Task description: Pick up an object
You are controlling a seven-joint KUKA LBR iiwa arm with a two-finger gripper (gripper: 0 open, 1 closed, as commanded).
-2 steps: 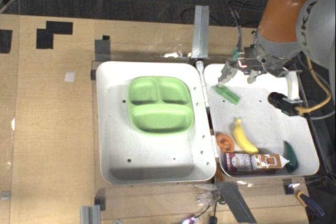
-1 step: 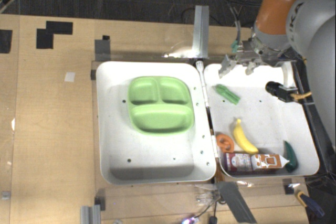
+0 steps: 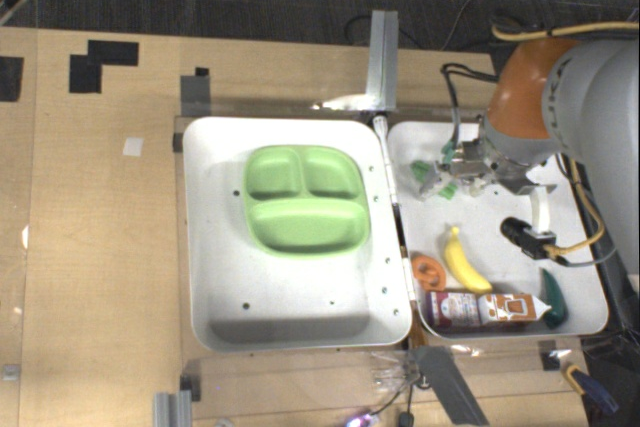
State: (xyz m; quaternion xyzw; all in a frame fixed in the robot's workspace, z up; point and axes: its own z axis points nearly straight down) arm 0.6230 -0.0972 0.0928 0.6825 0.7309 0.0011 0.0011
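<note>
Although the arm's jaws (image 3: pixel 452 165) sit low in the right bin (image 3: pixel 590 315) over a small green object (image 3: pixel 424 177), you cannot tell how they stand or whether they hold anything, so the pick looks undone, with banana (image 3: pixel 465 262) and bottle (image 3: pixel 485 308) lying nearby.

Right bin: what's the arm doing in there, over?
Gripper low in right bin's upper part, beside small green item. Nothing seen held. Banana, carton lying untouched nearer front. Green tray alone in left bin.
</note>
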